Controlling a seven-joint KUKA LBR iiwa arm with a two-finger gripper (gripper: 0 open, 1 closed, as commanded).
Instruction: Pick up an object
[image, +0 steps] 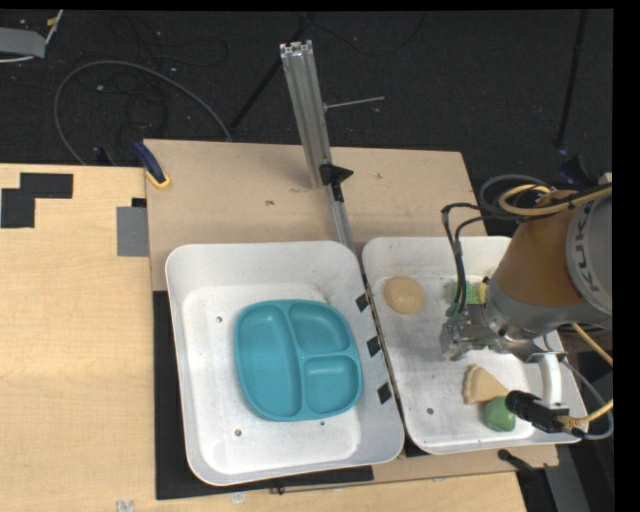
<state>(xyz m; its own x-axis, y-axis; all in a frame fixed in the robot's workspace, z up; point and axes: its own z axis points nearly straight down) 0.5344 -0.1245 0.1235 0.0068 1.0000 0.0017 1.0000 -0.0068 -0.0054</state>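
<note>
We see a robotics lab: a plywood bench (400, 185) carrying two white bins (190, 270), an aluminium camera mast (305, 110), loose cables (110, 75) on dark carpet

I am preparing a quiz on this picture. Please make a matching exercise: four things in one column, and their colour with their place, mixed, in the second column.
Things:
1. tray
2. bun
3. wedge
4. ball

Colour and place:
A. green, near corner of the right bin
B. teal, in the left bin
C. tan and pointed, beside the green thing
D. pale and round, far part of the right bin

Pairs: 1-B, 2-D, 3-C, 4-A
</note>
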